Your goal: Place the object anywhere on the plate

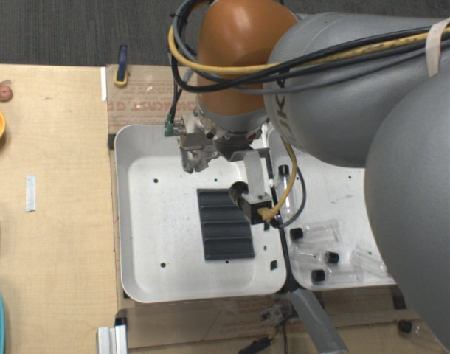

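The arm (pixel 240 43) is held over the bin's (pixel 136 271) far edge; the gripper's (pixel 198 155) state cannot be told. Descent should be centred on the slab (pixel 226 226).

So the arm (pixel 358 102) was stretched in from the right and took up most of that side of the shot, one big grey link sitting close under the camera. The orange band (pixel 240 43) was at top centre, seen from above so it looked like a dome, with black and yellow cables (pixel 182 54) looped around it and one yellow line running back along the grey link. Below that the wrist (pixel 223 120) pointed pretty much straight down, and the gripper (pixel 195 155) hung under it, a bit left of the wrist's middle — way too foreshortened from up there to say more about it.
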### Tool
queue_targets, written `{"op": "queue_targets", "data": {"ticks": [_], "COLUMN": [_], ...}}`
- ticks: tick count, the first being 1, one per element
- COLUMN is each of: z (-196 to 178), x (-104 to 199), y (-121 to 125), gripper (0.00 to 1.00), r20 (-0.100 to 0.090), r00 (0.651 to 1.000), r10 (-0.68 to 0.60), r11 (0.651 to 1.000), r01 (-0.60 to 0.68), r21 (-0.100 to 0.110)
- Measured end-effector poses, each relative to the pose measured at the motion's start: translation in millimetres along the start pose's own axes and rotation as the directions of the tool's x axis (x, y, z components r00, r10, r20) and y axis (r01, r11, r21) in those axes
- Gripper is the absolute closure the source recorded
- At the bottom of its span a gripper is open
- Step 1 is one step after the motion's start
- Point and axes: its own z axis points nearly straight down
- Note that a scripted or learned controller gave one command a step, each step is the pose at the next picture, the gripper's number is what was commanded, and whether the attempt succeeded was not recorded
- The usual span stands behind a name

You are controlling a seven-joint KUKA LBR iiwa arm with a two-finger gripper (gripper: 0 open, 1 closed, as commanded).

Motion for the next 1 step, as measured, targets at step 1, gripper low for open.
{"op": "queue_targets", "data": {"ticks": [1], "z": [-0.1], "x": [-0.3], "y": [0.1], "gripper": [0.0], "r20": [0.0], "r00": [1.0], "r10": [0.0], "r11": [1.0], "r01": [0.0], "r21": [0.0]}}
